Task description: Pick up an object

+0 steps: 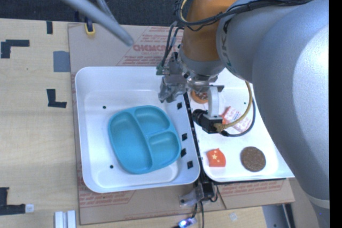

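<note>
Right now your arm [278, 50] fills the right side of the frame, its orange band [206, 13] near the top centre, and the wrist drops toward the divide between the two white bins. You can find the gripper [173, 88] just below that band, over the upper right corner of the left bin [88, 115]; its tip is a dark cluster of parts, and I cannot tell from this angle how it is set or whether anything sits in it.

In the left bin you have a blue divided plate [143, 138], lying flat at the bin's middle, just below and left of the gripper and apart from it.

In the right bin [267, 171], low in the frame, you see a small red block with a yellow mark [215, 158] and, just to its right, a brown round disc [253, 158]. Above them, a red-and-white packet [235, 116] lies partly behind a yellow cable [248, 107]. An orange object [200, 96] peeks out under the wrist, mostly hidden.
</note>
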Available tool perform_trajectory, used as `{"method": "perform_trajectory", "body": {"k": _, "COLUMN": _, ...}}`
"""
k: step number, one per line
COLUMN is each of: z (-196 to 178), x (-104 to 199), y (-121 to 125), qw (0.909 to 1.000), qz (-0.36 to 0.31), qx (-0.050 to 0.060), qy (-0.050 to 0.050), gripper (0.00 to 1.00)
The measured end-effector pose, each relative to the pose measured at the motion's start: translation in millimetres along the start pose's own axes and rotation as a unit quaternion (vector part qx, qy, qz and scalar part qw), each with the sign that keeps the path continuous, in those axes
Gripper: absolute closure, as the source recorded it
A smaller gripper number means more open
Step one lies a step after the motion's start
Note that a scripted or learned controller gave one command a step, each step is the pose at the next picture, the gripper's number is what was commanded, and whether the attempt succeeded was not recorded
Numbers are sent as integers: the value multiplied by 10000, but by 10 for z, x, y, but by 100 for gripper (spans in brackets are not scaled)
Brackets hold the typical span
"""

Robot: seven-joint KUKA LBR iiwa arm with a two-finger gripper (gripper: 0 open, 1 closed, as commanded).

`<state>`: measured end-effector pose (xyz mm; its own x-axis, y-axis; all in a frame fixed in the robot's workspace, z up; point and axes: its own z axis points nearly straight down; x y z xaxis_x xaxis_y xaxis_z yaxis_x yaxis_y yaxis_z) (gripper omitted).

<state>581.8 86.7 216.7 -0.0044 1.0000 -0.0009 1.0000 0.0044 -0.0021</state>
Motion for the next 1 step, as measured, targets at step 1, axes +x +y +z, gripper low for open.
{"method": "perform_trajectory", "body": {"k": 1, "z": -6, "x": -16, "y": -3, "qw": 10000, "qz": 9, "qx": 2, "qy": 2, "gripper": 0}}
